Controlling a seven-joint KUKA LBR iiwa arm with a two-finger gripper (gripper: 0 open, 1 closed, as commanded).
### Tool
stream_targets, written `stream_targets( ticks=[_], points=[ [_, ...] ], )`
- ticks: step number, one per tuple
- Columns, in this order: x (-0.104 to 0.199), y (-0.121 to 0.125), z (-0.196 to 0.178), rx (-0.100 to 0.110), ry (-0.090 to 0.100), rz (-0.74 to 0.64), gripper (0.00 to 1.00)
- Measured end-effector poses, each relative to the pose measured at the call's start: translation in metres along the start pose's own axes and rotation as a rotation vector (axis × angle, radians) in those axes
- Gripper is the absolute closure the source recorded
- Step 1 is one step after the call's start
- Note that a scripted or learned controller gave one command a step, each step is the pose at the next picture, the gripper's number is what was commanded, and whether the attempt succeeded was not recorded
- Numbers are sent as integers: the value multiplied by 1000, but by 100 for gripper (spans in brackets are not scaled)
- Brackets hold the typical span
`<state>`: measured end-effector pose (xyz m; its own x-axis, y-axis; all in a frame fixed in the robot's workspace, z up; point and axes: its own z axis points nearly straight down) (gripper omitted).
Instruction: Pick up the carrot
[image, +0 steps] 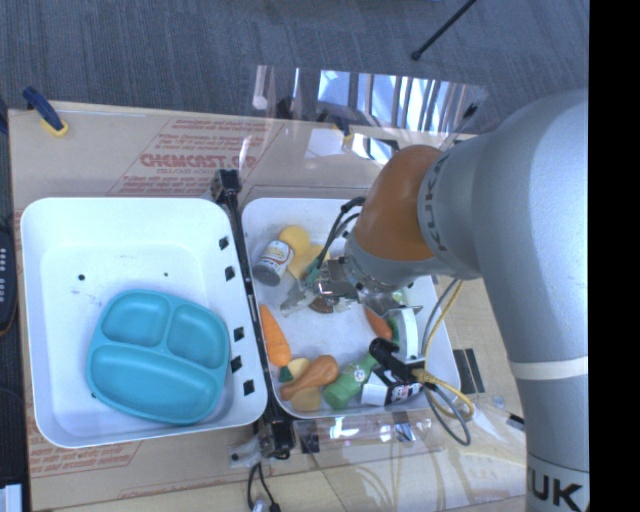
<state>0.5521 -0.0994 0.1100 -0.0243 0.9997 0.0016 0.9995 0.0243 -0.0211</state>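
Carrot location: the orange tapered carrot (275, 338) lies in the right-hand shallow white bin (262, 215), against the bin's left wall at about 8 o'clock from the bin centre, with its pointed end toward 12 o'clock. Just beside its lower end, at 5 o'clock, lie a tan pear-shaped toy squash (312, 374) and a green block-shaped toy (345, 387). A small grey can with a yellow cap (280, 254) lies at 12 o'clock from the carrot, well apart from it.

The grey arm with the orange band (400, 205) reaches over the right-hand bin. The metal two-finger gripper (322, 288) hangs near the bin centre, at 2 o'clock from the carrot and apart from it. The spread of the fingers cannot be told.

The left-hand shallow white bin (50, 225) holds a light blue divided plastic tray (158, 355).

Red print on the brown paper-covered surface (120, 135) reads "CHEMCAST". Letters "UK" show on the arm at 5 o'clock in the view.
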Motion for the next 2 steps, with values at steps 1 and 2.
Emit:
stream_targets(
  ticks=[1,2],
  points=[
    [5,-74,10,-19,-7,107,0],
    [6,-73,1,-16,-6,93,100]
  ],
)
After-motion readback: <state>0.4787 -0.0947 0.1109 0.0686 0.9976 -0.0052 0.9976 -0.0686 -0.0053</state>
